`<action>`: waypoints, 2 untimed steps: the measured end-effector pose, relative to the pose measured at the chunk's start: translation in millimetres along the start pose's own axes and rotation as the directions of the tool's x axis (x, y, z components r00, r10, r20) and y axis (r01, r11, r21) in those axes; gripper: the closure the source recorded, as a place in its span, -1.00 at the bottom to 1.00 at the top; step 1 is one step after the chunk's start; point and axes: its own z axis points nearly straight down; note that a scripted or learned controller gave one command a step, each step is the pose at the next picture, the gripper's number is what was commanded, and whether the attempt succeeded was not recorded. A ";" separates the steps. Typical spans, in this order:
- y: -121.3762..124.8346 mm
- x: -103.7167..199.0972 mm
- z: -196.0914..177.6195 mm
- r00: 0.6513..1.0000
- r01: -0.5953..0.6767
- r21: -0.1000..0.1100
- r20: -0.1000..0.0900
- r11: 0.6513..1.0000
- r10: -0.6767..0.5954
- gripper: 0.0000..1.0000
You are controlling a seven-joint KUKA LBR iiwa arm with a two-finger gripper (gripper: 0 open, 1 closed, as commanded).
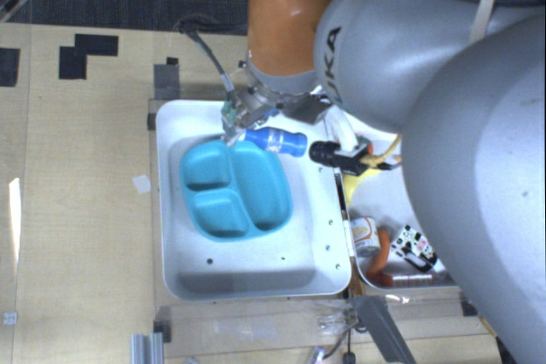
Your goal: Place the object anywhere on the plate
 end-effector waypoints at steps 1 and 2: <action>-19.9 39.3 28.7 0.931 0.364 0.001 -0.002 0.931 -0.364 1.00; -57.1 30.1 82.2 0.922 0.387 0.004 -0.004 0.922 -0.387 1.00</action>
